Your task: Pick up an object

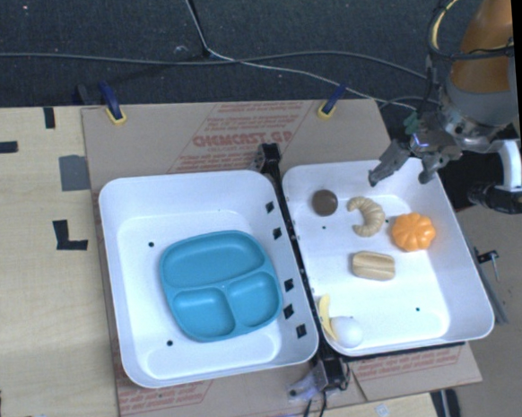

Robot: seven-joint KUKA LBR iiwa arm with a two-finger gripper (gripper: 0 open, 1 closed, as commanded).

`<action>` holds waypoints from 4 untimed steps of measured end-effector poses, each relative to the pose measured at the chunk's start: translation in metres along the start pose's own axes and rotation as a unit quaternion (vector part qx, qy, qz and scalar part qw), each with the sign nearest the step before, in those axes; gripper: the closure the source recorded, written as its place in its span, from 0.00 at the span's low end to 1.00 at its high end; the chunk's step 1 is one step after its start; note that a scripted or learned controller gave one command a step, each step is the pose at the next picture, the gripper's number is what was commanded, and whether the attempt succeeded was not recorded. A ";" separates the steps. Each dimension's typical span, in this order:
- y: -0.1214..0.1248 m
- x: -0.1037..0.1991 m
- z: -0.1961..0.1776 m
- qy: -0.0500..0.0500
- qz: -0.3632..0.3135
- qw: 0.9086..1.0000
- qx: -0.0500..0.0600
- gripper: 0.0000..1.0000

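Observation:
My gripper (405, 171) hangs over the far right corner of the right bin (454, 260), its two dark fingers spread open with nothing between them. Below it in that bin lie a brown round piece (324, 203), a tan croissant (367, 215) and an orange pumpkin (412, 232). A tan bread roll (373, 265) sits nearer the middle. At the bin's front left lie a white egg (349, 331) and a yellow banana (325, 315). The croissant and pumpkin are the closest to the fingers.
The left bin (126, 214) holds a blue divided plate (219, 283). Both bins rest on a cardboard sheet (228, 134) fixed with clamps. A black divider with clips (286, 246) runs between the bins. Cables cross the dark floor behind.

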State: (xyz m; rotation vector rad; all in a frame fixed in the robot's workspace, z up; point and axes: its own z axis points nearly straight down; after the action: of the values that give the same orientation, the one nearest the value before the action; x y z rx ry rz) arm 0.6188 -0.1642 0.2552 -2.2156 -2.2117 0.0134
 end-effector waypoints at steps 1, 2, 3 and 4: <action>0.002 0.000 -0.008 -0.001 -0.002 1.000 -0.006 0.00; 0.001 0.009 0.053 -0.001 -0.002 1.000 -0.003 0.00; 0.005 0.001 0.105 -0.001 -0.002 1.000 -0.005 0.00; 0.001 -0.005 0.151 -0.001 -0.001 1.000 -0.004 0.00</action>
State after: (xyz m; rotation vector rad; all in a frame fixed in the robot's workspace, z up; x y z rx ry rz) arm 0.6174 -0.1693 0.1040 -2.2176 -2.2201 0.0073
